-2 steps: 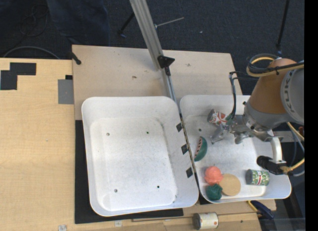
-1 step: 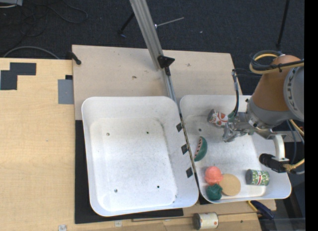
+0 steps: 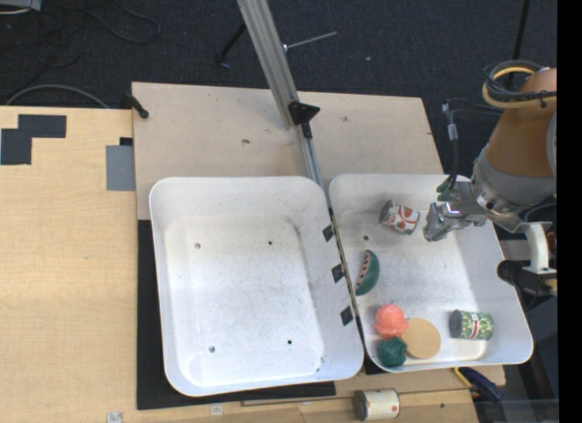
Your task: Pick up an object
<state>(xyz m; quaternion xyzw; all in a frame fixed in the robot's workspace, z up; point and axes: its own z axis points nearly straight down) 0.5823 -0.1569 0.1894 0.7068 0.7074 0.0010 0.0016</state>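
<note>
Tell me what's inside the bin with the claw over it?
The right bin holds a crumpled can, watermelon slice, pink ball, tan disc, green lump and green can. The claw covers some floor.

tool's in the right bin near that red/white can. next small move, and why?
Probably shift the tool a little toward the left bin and down over the red-and-white can. The can lies just beside the tool in the right bin, apart from the other items clustered at the bin's near edge, so it's the closest target.

You see the grey arm [image 3: 520,153] with its orange band reaching in from the right, gripper [image 3: 440,221] angled down-left.
</note>
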